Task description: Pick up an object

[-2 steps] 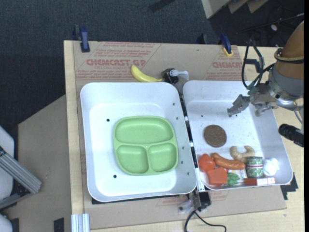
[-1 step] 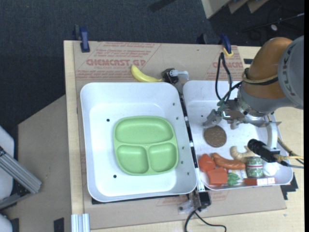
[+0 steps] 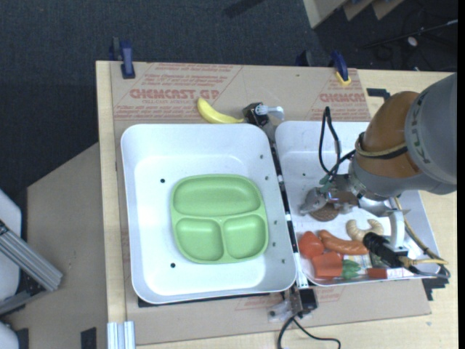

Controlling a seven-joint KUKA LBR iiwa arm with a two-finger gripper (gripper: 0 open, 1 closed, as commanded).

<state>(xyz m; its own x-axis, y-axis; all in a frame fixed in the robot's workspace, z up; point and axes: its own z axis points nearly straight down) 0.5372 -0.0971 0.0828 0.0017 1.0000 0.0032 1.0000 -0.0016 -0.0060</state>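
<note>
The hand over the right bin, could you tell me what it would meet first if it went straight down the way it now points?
Most likely the brown object right under the hand in the right bin, though depth is unclear from this slanted view.

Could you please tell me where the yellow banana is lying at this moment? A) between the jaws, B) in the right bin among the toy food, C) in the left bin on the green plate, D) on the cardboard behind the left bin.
D: the banana lies on the cardboard just beyond the far rim of the left bin, outside both bins.
</note>
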